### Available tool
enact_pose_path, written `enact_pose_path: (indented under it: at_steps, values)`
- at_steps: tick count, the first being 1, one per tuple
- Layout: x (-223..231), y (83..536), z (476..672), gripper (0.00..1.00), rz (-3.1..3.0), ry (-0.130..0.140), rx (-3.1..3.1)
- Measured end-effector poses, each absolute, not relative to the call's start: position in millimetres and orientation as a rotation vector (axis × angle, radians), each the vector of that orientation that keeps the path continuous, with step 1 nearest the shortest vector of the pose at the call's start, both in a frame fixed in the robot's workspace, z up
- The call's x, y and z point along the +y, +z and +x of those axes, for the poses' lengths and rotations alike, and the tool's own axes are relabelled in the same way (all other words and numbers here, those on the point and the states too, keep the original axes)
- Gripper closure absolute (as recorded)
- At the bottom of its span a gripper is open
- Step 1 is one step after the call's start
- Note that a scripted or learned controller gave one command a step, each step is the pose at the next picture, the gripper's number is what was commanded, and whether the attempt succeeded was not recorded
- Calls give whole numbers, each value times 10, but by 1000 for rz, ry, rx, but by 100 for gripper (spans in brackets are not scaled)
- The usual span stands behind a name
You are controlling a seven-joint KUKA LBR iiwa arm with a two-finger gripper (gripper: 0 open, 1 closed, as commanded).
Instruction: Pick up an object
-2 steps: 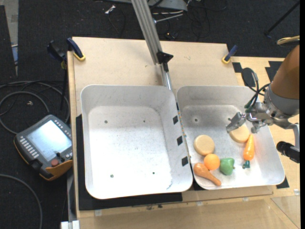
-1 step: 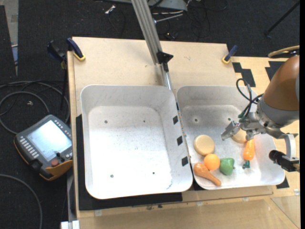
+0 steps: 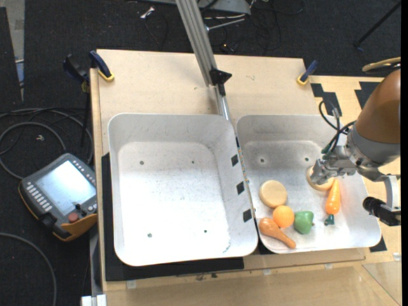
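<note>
Arm: grey, with an orange band above the wrist, reaching in from the right over the right bin [image 3: 280,129].
Fingers [image 3: 320,174]: low over the right side of the right bin; whether they are open or closed cannot be told, and nothing can be seen held between them.
Tan disc under fingers [image 3: 317,183]: a pale round piece lying directly beneath the fingers, partly hidden by them; contact cannot be judged.
Carrot [image 3: 333,198]: orange with a small green tip, lying just below and slightly right of the fingers, its upper end close to them.
Cream round piece [image 3: 273,193]: flat and pale, to the left of the fingers and a little lower, on the bin floor.
Orange ball [image 3: 284,217]: below and left of the fingers, just beneath the cream round piece and beside the green pepper.
Green pepper [image 3: 304,222]: below the fingers and slightly left, touching or nearly touching the orange ball.
Orange gourd shape [image 3: 276,232]: lowest of the group, below and left of the fingers, lying at a slant near the bin's front edge.
Left bin [image 3: 169,187]: white and shallow, well away to the left of the fingers.
Counter [image 3: 255,85]: pale wood surface carrying both bins, with yellow clamps at its far corners.
Pendant [image 3: 60,196]: orange-edged controller with a screen, on the floor far left of the fingers.
</note>
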State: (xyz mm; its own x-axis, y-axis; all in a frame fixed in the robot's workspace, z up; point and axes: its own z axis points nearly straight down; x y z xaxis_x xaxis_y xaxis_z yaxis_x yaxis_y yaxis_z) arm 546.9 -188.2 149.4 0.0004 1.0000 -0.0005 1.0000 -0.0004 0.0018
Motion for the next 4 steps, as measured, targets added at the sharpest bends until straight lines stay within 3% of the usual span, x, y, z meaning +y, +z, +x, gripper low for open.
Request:
enact_pose_path:
  at_steps: [2,3,4]
  values:
    - [-1931,2475,5574,100,2213,5,2220]
    - [-1930,2597,5583,100,2216,2,2223]
    - [-1392,2646,5721,100,2211,4,2230]
